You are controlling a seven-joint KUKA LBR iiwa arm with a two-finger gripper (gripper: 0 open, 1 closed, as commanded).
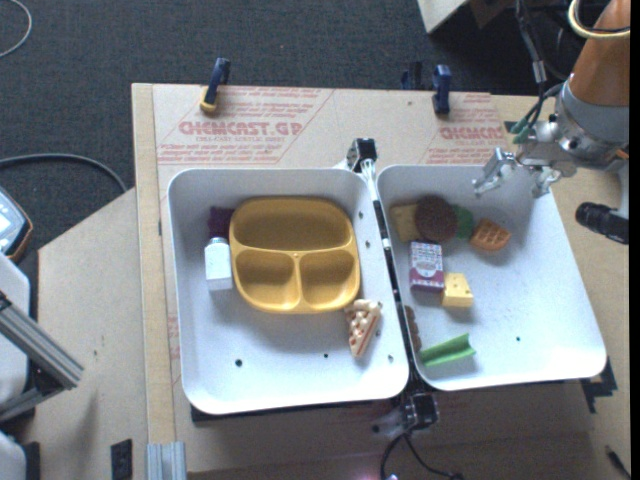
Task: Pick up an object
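While the arm reaches in from the right, its end effector hangs over the top edge of the right bin. Its two metal fingers stand a little apart, and nothing is between them. It touches none of the toys.

Just below and to the left of it lies a waffle. Beside the waffle is a brown cookie, with a green piece peeking out between them. A tan slice lies left of the cookie. Below the cookie is a red box, and a cheese wedge touches its right side. Near the bottom of the bin lies a green stick.

In the left bin sits a yellow tray with three parts. A white bottle stands at its left side, and a dark purple thing lies just above the bottle. A pizza slice lies at the tray's lower right corner.

Both bins rest side by side on the counter. Two clamps grip its far edge.
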